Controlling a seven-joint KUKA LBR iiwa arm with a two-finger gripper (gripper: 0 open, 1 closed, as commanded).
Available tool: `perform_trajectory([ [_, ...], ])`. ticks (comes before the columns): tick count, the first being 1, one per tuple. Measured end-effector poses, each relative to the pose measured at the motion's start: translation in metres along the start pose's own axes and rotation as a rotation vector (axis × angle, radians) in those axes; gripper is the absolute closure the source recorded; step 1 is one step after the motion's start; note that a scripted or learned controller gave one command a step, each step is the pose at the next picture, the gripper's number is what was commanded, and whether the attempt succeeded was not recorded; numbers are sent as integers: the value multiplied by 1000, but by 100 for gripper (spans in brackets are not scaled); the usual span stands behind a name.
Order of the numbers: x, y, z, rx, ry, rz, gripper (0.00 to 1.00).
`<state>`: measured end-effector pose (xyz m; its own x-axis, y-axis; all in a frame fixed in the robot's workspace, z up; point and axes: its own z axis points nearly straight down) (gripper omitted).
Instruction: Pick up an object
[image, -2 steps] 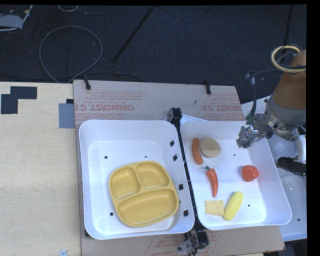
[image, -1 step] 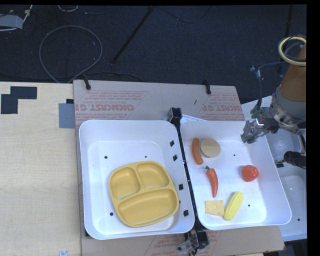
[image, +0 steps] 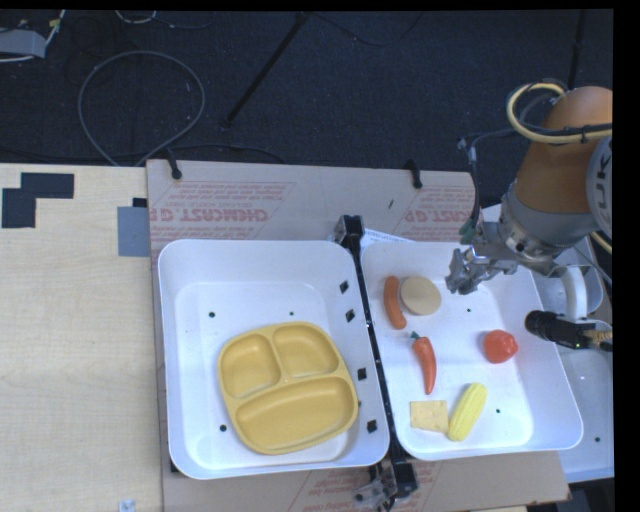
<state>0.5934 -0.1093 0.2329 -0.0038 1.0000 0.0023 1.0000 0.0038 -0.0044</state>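
Observation:
The right bin (image: 560, 400) holds several toy foods. An orange sausage (image: 394, 302) lies at its back left beside a round tan bun (image: 421, 295). A red chili pepper (image: 426, 362) lies in the middle, a red tomato (image: 500, 346) to the right. A yellow cheese square (image: 430, 415) and a yellow corn cob (image: 467, 411) rest near the front. My gripper (image: 462, 277) hangs over the bin's back edge, just right of the bun, with nothing seen between its fingers.
The left bin (image: 190, 300) carries a yellow divided plate (image: 287, 385). A black divider (image: 365, 330) runs between the bins. Brown cardboard lies under both bins, a pale wooden bench to the left, cables on the dark floor behind.

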Motion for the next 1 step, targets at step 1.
perform_trajectory([
  [1, 54, 2, -8, -2, 0, -2, 100],
])
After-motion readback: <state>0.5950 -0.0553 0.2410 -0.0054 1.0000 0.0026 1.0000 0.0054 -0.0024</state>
